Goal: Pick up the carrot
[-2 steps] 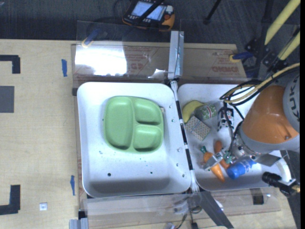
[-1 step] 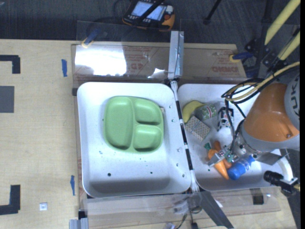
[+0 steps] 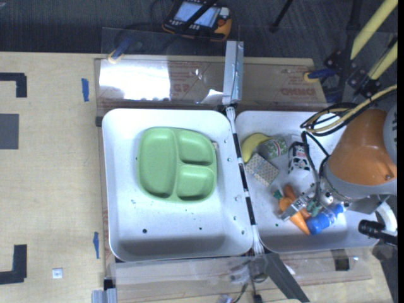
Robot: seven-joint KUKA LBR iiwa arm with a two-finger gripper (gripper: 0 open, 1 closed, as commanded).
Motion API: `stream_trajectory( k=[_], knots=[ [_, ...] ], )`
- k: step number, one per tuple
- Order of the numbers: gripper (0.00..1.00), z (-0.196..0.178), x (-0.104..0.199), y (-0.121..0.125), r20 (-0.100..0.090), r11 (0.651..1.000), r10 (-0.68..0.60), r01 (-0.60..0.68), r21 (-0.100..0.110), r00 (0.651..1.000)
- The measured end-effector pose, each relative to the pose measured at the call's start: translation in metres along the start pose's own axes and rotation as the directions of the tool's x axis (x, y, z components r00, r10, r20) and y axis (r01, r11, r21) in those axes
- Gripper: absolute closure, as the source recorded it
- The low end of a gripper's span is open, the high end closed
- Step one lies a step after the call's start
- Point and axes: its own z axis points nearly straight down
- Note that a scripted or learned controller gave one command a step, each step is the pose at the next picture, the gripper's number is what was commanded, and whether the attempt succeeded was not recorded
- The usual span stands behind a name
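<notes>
Camera view: faint red print on the cardboard (image 3: 287,88) is unreadable; end effector (image 3: 307,202) over the carrot (image 3: 297,214), grip state indiscernible.

Light wooden tabletop (image 3: 50,188) bearing two shallow white bins side by side, left bin (image 3: 120,232) and right bin (image 3: 278,238) touching along their inner rims. Blue tape marks (image 3: 84,89) and black angular markings (image 3: 17,84), possibly tape, on the bare wood left of them.
</notes>
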Motion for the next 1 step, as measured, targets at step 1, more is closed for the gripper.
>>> stream_trajectory(
  k=[1],
  knots=[
    [1.0, -0.0959, -0.019, 0.0999, 0.001, 0.991, 0.13, -0.13, 0.005, 0.991]
  ],
)
